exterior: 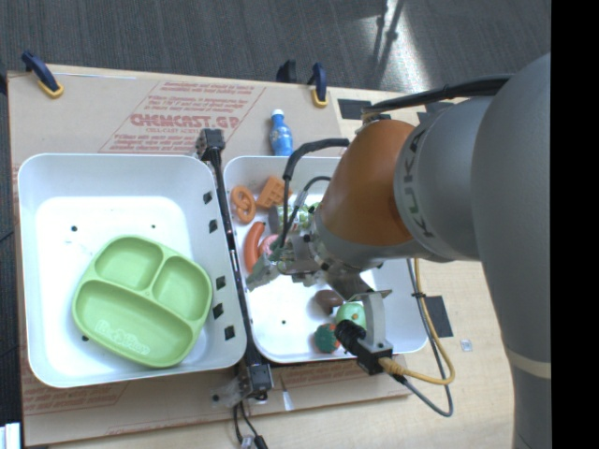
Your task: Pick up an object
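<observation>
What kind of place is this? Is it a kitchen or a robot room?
Most likely a robot lab, not a kitchen. A big grey and orange robot arm reaches over two white bins clamped to a board. The food is toys: a pretzel, a sausage, and a green divided plate.

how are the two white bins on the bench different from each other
The left bin holds one thing, a green divided plate, lying flat; the right bin holds several small toys, among them a pretzel and a sausage. The left bin lies in open view; the arm hangs over much of the right bin. Both are shallow, white and set side by side.
</observation>
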You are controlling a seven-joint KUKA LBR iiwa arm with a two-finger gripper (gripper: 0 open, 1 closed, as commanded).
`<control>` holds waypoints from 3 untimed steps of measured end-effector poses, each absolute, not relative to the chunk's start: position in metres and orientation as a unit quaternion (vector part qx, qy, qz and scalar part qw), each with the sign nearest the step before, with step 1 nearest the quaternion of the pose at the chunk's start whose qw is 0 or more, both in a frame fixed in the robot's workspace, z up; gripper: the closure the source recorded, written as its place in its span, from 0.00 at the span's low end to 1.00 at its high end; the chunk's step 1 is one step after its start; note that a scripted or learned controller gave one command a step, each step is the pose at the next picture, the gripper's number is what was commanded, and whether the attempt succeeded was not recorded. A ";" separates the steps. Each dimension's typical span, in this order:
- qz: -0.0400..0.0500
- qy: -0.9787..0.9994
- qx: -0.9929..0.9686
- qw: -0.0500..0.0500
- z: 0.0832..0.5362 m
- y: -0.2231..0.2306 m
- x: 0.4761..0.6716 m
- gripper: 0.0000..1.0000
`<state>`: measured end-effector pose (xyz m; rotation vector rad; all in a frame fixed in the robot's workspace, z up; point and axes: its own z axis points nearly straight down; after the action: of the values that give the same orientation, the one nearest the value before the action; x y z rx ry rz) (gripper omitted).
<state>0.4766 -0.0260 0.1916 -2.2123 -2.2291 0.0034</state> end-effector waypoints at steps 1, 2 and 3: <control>0.001 -0.710 -0.704 0.000 0.192 0.033 0.476 0.00; 0.001 -0.710 -0.704 0.000 0.192 0.032 0.477 0.00; -0.002 -0.706 -0.708 -0.012 0.138 0.069 0.481 0.00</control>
<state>0.4812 0.0691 0.1375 -2.2413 -2.2345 -0.0064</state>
